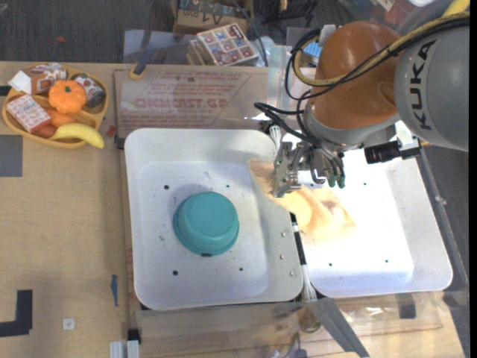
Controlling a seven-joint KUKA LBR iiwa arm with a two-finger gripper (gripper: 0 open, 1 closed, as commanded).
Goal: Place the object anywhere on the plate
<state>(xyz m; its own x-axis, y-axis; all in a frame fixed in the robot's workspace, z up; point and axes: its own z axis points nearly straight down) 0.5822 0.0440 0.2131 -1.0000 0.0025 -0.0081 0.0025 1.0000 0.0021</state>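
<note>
We see the gripper (298,176) hanging over the seam where the two bins meet, and the view is too blurred here for us to tell whether it is released or clenched. Right under it and a little to its camera-near side lies the object (323,213), a pale tan, soft-edged shape. Most of it rests on the floor of the right bin (417,245), with a lighter corner poking out on the gripper's left, over the rim of the left bin (149,162). We cannot tell whether the gripper touches the object or only hovers above it.

Further to the gripper's left, apart from the object, the plate (207,222) sits on the floor of the left bin. It is round and teal, and the object is not on it.

Above the gripper rises the arm (358,73), with its orange band and black cables looping round the wrist.

Beyond the left bin, far to the gripper's left, a cardboard sheet (186,103) lies flat on the bench (59,237). Farthest off, at the bench's upper left corner, we see a yellow dish (15,118) holding a banana (78,133), a small pumpkin (67,95) and some little packets
</note>
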